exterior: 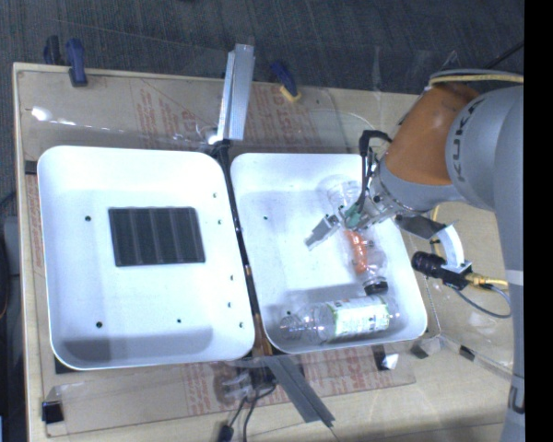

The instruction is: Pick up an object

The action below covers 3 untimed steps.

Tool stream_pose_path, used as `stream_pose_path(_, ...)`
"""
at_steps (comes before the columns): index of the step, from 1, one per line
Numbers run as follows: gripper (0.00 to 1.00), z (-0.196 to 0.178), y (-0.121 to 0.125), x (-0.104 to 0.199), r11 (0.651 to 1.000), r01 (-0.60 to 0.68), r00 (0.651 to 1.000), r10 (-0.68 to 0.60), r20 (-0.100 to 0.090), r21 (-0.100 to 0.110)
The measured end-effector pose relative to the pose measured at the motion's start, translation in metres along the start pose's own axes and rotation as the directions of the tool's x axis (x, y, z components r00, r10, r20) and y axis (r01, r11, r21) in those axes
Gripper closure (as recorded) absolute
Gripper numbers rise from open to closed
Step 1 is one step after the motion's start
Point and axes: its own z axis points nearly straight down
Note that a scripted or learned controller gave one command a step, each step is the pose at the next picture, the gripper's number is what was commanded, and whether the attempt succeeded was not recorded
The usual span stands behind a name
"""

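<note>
Two-finger gripper [324, 231] over right white bin [267, 247], fingers spread, gripping nothing; clear orange-labelled bottle [361, 251] just beside.

two clear plastic bottles [343, 319] [362, 253] (one white-labelled, one orange-labelled) on their sides in the right bin [267, 247]

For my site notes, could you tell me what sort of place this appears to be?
Probably a robotics lab grasping testbed: a KUKA arm reaches over two white bins clamped to a bench, with clear plastic bottles lying in the right one.
</note>
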Motion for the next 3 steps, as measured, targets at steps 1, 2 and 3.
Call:
stream_pose_path(1, 0.00, 0.000, 0.000, 0.000, 1.000, 0.000, 1.000, 0.000, 0.000, 0.000)
stream_pose_path(2, 0.00, -0.011, 0.011, 0.048, 0.987, 0.159, 0.987, -0.159, -0.001, 0.001)
stream_pose_path(3, 0.00, -0.038, 0.003, -0.001, 0.976, 0.220, 0.976, -0.220, 0.002, -0.001)
